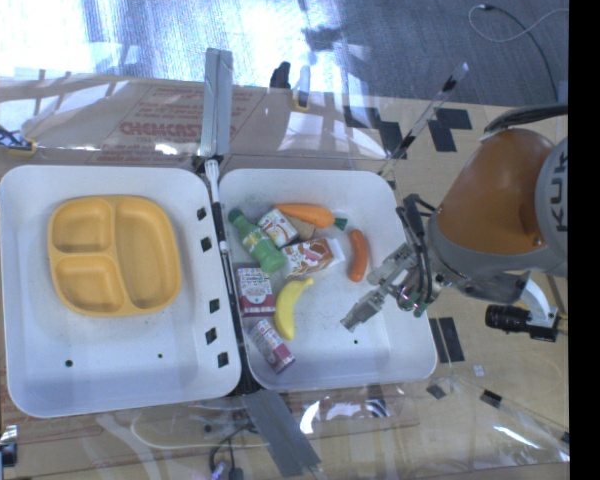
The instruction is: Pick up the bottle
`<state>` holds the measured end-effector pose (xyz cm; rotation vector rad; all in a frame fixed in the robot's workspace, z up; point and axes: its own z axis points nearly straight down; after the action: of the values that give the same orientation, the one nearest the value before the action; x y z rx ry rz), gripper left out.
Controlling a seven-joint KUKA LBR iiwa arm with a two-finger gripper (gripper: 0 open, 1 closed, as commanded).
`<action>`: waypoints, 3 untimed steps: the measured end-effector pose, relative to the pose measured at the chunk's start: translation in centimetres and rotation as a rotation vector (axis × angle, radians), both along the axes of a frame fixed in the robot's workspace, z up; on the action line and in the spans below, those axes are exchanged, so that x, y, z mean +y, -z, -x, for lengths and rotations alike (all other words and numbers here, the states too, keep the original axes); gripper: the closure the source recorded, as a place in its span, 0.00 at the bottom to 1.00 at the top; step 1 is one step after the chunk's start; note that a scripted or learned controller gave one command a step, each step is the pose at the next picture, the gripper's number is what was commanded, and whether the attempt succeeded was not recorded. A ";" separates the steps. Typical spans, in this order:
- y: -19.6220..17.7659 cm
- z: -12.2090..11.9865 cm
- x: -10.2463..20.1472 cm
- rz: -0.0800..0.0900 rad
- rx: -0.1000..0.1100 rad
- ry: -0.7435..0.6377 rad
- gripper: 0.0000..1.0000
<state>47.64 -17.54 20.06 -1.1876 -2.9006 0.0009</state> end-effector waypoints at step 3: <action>-0.2 -1.9 3.3 -0.001 -0.003 -0.431 0.00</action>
<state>49.55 -14.25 20.29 -0.5399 -3.0903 -0.0004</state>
